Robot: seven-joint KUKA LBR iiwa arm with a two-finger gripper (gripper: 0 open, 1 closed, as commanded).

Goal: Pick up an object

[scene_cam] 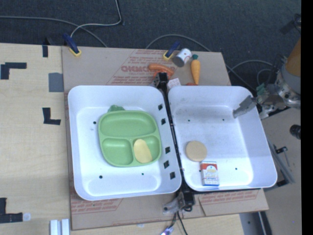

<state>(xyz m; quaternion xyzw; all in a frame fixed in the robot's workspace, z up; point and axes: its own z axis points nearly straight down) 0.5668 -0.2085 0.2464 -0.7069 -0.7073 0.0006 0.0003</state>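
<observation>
Glossy white plastic bins, matt green plastic tray, brown cardboard underlay

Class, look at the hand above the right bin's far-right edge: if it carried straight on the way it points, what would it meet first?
Probably the bare white floor of the right bin. The hand points down and leftward, with no object in that line; height above the bin is unclear from this slanted view.
</observation>
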